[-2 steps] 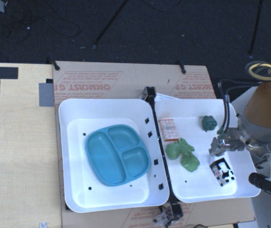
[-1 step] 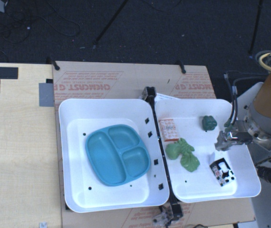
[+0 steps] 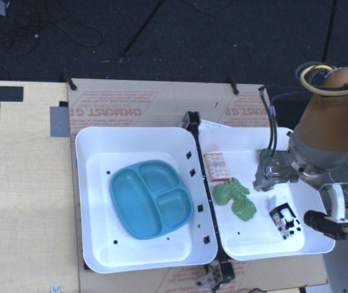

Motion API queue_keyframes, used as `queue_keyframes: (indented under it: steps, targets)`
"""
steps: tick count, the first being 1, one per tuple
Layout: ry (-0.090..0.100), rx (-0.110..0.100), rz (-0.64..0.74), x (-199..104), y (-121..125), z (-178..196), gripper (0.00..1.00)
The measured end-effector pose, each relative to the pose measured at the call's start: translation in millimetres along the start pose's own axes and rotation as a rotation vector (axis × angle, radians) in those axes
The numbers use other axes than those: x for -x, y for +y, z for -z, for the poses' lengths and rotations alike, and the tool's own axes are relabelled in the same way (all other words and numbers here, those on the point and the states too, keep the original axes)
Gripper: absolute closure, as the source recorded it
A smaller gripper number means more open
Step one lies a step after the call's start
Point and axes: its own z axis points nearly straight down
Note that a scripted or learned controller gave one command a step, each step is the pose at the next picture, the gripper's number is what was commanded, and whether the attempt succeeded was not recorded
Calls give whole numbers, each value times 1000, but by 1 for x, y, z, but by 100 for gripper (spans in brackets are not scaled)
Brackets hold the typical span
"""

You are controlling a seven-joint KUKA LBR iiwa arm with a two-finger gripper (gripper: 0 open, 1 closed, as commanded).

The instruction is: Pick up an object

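A green leafy toy lies in the middle of the right bin. A small red-and-white packet rests just up and left of it, near the divider. A small black-and-white object sits toward the bin's lower right corner. My gripper hangs over the right bin, a little to the right of the green toy and above the black-and-white object. Nothing is visibly held in it. The grey and orange arm covers the bin's far right part.
The left bin holds a blue divided plate. A black divider with clips runs between the two bins. Brown cardboard lies under both bins, and a pale wooden bench top spreads to the left.
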Motion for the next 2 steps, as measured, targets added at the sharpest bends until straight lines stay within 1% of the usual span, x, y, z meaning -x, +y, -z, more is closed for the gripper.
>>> queue_keyframes:
  steps: [1,2]
  targets:
    - [1,0,2,-56,27,0,100]
    - [-1,-2,0,-105,44,-15,100]
